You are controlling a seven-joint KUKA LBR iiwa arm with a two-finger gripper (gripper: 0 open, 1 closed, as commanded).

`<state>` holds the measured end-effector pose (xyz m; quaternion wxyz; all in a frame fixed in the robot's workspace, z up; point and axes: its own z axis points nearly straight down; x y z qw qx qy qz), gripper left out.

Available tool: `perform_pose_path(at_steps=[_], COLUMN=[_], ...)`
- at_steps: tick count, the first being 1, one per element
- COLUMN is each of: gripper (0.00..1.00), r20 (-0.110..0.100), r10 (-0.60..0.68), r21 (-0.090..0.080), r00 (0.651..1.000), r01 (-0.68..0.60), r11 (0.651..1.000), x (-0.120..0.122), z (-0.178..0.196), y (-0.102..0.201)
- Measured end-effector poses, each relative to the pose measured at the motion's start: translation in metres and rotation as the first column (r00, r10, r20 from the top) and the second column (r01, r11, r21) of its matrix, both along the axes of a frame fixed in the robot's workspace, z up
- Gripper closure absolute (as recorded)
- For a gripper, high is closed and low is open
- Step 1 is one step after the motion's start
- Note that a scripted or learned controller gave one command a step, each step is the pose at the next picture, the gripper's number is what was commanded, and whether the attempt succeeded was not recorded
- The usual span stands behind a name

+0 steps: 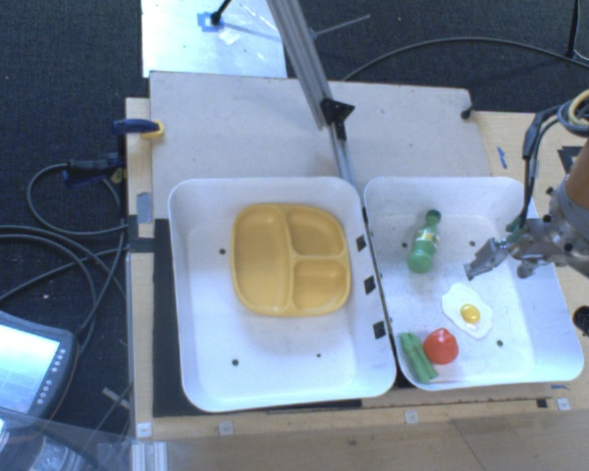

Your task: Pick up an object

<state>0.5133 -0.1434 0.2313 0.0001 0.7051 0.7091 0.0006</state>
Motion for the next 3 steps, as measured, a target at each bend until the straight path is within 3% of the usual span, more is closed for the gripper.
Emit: perform_pose_path(at_steps=[1, 3], gripper=[0.0, 0.0], r20=[0.001, -0.004], r10=[-0.003, -0.005], r21=[0.0, 0.0], r00=[1.0, 1.0], r01=[0.003, 0.005], r11=[1.0, 1.0], x=[0.0, 0.008], z=[0.0, -0.097], y=[0.0, -0.009])
